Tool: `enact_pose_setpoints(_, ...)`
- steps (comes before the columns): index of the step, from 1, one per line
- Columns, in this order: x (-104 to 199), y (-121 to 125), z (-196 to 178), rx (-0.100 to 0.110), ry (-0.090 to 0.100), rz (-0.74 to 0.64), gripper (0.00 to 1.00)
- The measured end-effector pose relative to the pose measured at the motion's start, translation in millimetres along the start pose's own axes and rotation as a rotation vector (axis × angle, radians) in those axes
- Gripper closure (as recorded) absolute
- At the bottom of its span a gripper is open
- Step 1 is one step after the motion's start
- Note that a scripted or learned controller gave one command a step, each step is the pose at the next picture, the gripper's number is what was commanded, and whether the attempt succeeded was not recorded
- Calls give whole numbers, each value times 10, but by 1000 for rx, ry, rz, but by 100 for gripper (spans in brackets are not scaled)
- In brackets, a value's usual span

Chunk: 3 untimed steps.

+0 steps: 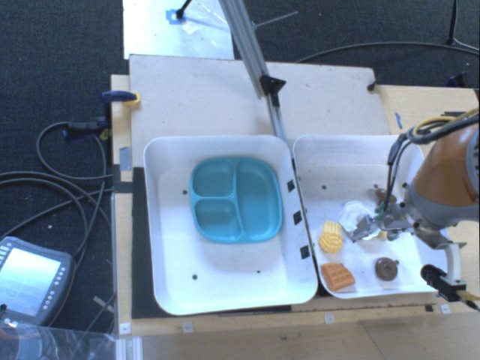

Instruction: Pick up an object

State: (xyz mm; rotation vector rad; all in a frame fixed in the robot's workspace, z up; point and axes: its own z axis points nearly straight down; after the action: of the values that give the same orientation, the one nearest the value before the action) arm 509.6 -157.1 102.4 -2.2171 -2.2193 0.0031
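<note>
Right, start at the gripper (pixel 369 227): it sits low in the right bin (pixel 330 160), fingers pointing toward the divider, and you can't tell from this slanted look whether they are spread or closed. Nothing is clearly pinched between them, so don't count anything as held.

Just past the tips lies a pale, clear-looking piece (pixel 349 216), touching or almost touching the metal. It looks thin and glossy, so judge it light, maybe slippery, and hard to pinch flat against the floor.

A little further out from the tips, toward the divider, you have the yellow ridged piece (pixel 331 238). It looks like toy food: light, fairly stiff, with ribs that should give the pads some bite. Take it across its narrow width, fingers straddling the ribs, and it should lift cleanly.

Below that, nearer the front wall, sits the orange waffle-like block (pixel 337 277). Flat and squarish, probably rigid and light; grip it by two opposite edges, since its top face offers nothing to hold.

Beside the wrist, toward the front edge, there's a small brown round thing (pixel 385 268). It may roll away if nudged, so close on it squarely through the middle.

Well beyond the divider, the left bin (pixel 169 276) carries a teal divided plate (pixel 235 200). It's broad and shallow, stiff and smooth; only its rim gives you a hold, and it's the awkward choice.
</note>
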Motion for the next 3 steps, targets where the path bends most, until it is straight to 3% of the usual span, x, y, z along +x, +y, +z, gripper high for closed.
enact_pose_setpoints(1, -9, 21, -145, -8, -2, 0, 100)
enact_pose_setpoints(3, 49, -36, -1255, -13, -4, -6, 100)
